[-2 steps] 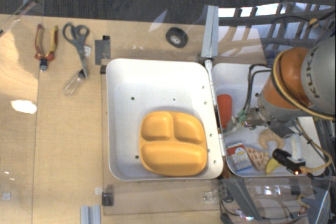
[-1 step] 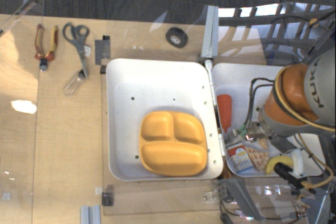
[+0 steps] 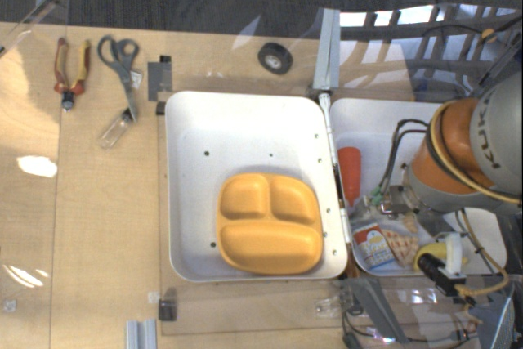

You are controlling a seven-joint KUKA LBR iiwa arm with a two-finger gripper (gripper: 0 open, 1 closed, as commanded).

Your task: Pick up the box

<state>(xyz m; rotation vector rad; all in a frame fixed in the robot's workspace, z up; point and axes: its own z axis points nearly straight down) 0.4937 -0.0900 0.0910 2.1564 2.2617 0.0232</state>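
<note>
The box [image 3: 381, 246] is a flat, colourful printed pack that lies near the front left corner of the right bin [image 3: 368, 118]. My arm [image 3: 466, 151] comes in from the right and hangs over this bin. Its gripper [image 3: 391, 200] points down just behind the box, close to the box's far edge, and the wrist hides most of it. Nothing shows as lifted; the box rests on the bin floor.
A red-orange cylinder [image 3: 350, 172] lies along the right bin's left wall. A yellow object [image 3: 440, 254] sits right of the box. The left bin [image 3: 188, 135] holds a yellow compartment tray [image 3: 270, 221]. Pliers [image 3: 70, 69], scissors [image 3: 122, 69] and a tape roll [image 3: 275, 57] lie on the bench.
</note>
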